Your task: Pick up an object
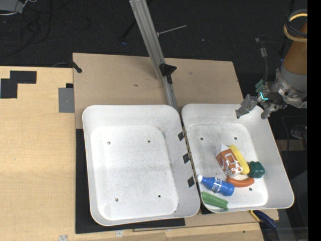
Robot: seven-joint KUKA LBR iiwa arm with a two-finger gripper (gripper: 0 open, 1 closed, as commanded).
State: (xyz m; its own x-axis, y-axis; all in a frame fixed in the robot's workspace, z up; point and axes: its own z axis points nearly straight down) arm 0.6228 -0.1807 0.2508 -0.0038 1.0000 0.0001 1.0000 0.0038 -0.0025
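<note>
Status: nothing has been picked up yet. The tool (256,106) is seen above the far rim of the right bin (281,185), at its upper right corner, well apart from the objects. Its two fingers are spread, with a clear gap between them, and nothing is held in that gap. The whole task is judged to remain: a descent toward the cluster, a closing on one object, and a lift.

Location of the objects: all are gathered in the near right part of the right bin, touching or overlapping one another.

Count, right bin:
- Orange packet (228,160), with white print: one.
- Yellow piece (239,158), long, laid just beside the packet: one.
- Dark green piece (256,169), rounded, at the right of the cluster: one.
- Orange-red piece (241,182), long and curved, below the packet: one.
- Blue bottle (216,185), lying on its side, white cap toward the divide between the bins: one.
- Light green piece (214,200), long, nearest the front rim: one.
Six objects are counted; whether anything smaller is hidden beneath them cannot be told.

Count, left bin (100,119): no objects are seen in it.

Bins on the counter (35,149): two, side by side.
</note>
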